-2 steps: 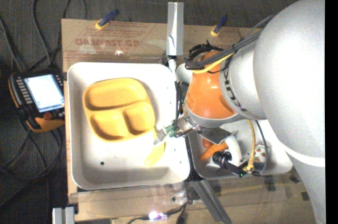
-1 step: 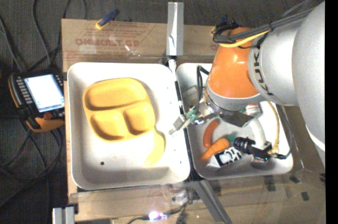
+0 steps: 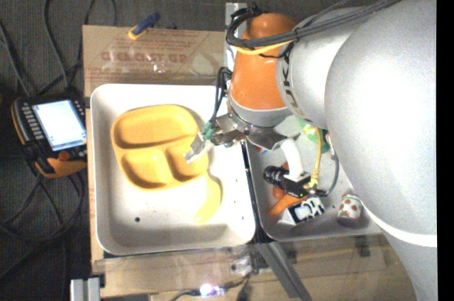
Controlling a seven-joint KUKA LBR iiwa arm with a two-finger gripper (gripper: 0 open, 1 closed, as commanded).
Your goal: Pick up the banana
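At the near side of the left bin (image 3: pixel 152 221), the banana (image 3: pixel 208 199) lies flat on the white floor, pale yellow, close to the bin's right wall. It sits just beside the near-right corner of a yellow divided plate (image 3: pixel 152 143), and contact between the two cannot be confirmed. Nothing rests on the banana.

In the right bin (image 3: pixel 312 231), an orange item (image 3: pixel 281 205) and a small white item with red marks (image 3: pixel 347 209) lie partly under the arm. Neither bears on the task.

Further back, the gripper (image 3: pixel 194 150) hangs over the right edge of the divided plate, just beyond the banana and not over it. Whether the pincer stands apart or together cannot be told from this angle. It holds nothing that can be seen.

Beyond the bins, a cardboard sheet (image 3: pixel 152 55) covers the far part of the bench.

Assessment: the approach step is in hand and no grasp is made. The next move calls for a short shift toward the near side to centre over the fruit, the pincer set apart across its narrow width, then a descent to the bin floor. The nearby plate rim and bin wall leave little room, so a misaligned descent risks striking the plate.
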